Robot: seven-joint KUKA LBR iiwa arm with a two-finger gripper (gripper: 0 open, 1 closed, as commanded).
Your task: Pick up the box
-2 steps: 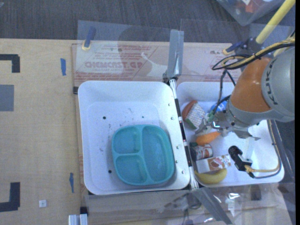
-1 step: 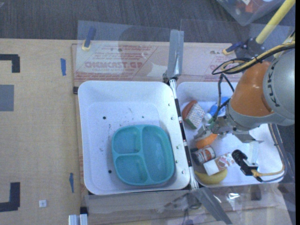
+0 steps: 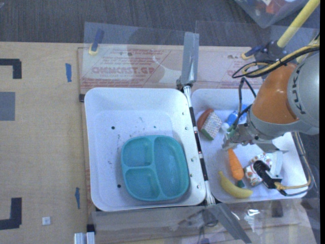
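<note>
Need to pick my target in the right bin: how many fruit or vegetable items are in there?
2: a carrot in the middle of the right bin, and a banana just below it near the front wall. The arm may hide others.

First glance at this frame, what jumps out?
The teal divided tray lying in the left bin, and the grey arm with its orange band reaching over the right bin. Under it lie a carrot, a banana and a small box.
</note>
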